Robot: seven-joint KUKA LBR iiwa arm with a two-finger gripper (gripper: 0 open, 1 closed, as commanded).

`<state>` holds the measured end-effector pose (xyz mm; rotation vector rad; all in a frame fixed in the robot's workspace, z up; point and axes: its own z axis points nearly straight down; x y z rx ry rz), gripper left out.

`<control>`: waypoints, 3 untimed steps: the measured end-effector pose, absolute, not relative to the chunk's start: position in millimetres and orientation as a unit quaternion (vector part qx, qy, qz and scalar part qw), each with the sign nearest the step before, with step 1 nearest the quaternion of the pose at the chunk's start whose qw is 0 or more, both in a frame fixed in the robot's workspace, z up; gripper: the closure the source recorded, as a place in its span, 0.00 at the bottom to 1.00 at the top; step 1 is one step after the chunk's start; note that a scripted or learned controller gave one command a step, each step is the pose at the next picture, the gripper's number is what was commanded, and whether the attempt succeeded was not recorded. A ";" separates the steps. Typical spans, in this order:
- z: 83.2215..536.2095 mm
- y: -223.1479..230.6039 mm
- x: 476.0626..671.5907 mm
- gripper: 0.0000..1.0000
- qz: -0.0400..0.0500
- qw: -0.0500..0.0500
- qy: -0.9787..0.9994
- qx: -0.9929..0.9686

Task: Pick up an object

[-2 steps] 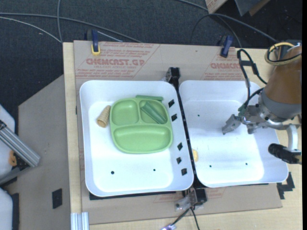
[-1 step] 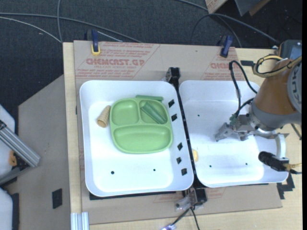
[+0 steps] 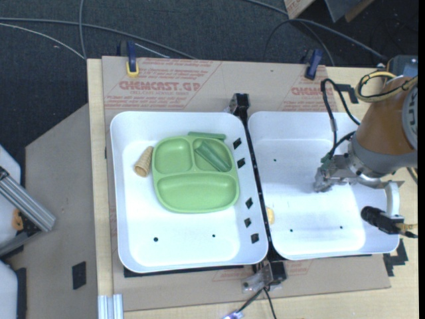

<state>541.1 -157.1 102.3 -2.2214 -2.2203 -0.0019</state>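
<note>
Objects to pick, a green divided plate (image 3: 196,175), a green pod-like piece (image 3: 214,155) in its 1 o'clock compartment and a small tan cone (image 3: 143,161) touching its 9 o'clock edge, all lie in the left bin (image 3: 179,248). The hand (image 3: 325,180) is low in the right bin (image 3: 312,238), toward its 3 o'clock side, well apart from them; I cannot tell if it is open or closed. The risk, I judge: closing here grasps nothing. A small yellow thing (image 3: 269,214) sits on the rim between the bins, hard to grip.

A green divided plate (image 3: 194,177) lies flat in the left bin (image 3: 133,231). A tan cone (image 3: 143,161) rests just beside the plate's left edge, and a green pod (image 3: 212,155) lies in its upper right compartment.
</note>
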 end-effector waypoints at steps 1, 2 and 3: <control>149.3 -150.8 547.7 1.00 -0.001 -0.002 -0.708 -0.707; 194.2 -147.9 553.3 1.00 -0.002 -0.003 -0.708 -0.706; 248.5 -148.0 554.7 1.00 -0.002 -0.003 -0.708 -0.707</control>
